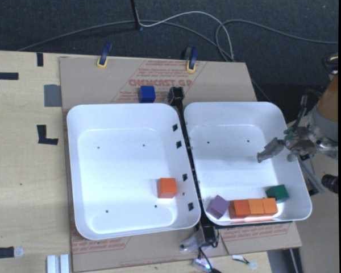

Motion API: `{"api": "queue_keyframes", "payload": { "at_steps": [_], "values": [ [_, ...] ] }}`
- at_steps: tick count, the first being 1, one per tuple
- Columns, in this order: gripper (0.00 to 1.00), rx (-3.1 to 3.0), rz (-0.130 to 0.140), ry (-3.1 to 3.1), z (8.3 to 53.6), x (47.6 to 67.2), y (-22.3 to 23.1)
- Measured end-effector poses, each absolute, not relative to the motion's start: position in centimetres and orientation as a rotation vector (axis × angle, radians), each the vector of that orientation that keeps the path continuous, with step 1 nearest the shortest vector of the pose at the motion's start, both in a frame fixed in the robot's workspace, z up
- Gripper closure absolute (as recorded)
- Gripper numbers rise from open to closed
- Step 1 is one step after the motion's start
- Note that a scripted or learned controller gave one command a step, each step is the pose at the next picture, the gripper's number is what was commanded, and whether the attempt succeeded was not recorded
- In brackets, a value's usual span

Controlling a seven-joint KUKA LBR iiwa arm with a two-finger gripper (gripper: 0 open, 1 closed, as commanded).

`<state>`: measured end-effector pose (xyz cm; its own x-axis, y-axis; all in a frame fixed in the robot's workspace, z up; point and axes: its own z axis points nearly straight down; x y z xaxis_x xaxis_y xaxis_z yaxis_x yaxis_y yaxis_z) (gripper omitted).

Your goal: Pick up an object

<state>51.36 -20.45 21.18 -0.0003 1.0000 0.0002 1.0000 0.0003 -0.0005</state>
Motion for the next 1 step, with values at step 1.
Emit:
{"api": "queue_keyframes", "payload": {
  "at_steps": [1],
  "values": [
    [1.0,-2.22,0.0,-2.222,22.19,51.37,-20.43]
  ]
}}
